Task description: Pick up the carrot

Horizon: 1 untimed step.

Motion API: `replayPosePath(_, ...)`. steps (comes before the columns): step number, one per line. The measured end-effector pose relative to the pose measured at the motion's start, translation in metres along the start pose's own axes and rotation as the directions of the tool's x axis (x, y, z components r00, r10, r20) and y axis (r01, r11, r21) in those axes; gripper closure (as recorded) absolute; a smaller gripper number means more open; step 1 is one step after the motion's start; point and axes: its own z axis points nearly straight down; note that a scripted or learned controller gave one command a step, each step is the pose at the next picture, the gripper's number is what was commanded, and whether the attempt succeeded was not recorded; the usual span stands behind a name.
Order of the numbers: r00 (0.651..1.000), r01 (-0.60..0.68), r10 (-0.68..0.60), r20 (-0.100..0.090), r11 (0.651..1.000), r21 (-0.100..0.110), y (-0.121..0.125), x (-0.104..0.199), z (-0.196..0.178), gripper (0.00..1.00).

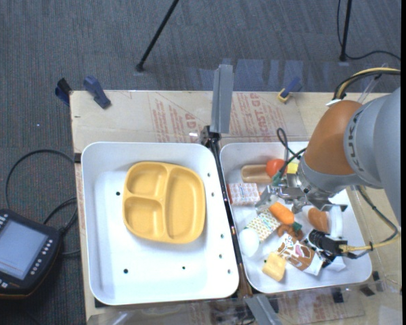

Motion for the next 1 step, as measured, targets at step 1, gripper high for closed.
replayPosePath(1, 1.000, -0.004, 0.004, -0.001, 1.000, 0.001, 0.0002, -0.0004, -0.0094, 1.00)
